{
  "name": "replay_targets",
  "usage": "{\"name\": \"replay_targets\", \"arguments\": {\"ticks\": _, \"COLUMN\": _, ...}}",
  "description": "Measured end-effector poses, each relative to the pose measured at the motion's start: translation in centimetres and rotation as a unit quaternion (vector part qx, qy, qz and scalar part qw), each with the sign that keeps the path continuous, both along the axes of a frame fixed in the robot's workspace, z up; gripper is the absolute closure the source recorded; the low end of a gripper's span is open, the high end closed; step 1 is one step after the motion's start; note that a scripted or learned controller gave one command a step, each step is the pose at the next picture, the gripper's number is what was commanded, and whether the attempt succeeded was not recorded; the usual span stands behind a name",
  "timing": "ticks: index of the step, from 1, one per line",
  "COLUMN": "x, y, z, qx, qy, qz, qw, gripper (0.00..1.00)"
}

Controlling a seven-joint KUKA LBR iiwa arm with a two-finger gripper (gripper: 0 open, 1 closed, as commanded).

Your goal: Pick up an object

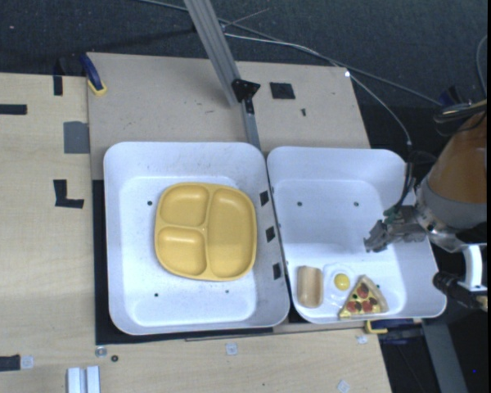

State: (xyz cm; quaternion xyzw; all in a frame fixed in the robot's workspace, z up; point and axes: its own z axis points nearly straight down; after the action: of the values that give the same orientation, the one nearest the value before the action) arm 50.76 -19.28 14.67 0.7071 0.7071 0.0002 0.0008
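In the right bin point(335, 166) three small items lie along the near wall: a tan bread-like block point(309, 286), a fried egg point(341, 282) and a pizza slice point(363, 298). My gripper point(380, 237) hangs over the right part of this bin, above and to the right of those items and apart from them. Nothing shows between its dark tips. The left bin point(131, 170) holds a yellow divided plate point(205, 231).
A grey metal bar point(217, 43) slants down from the top toward the gap between the bins. The arm's orange band point(466, 170) sits at the right edge. Wooden bench surface point(33, 219) lies left of the bins.
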Motion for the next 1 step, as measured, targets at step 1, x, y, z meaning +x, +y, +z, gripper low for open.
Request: {"name": "replay_targets", "arguments": {"ticks": 1, "x": 0.08, "y": 0.01, "z": 5.26, "qx": -0.0003, "qy": -0.001, "qz": 0.001, "qw": 1.0000, "gripper": 1.00}}
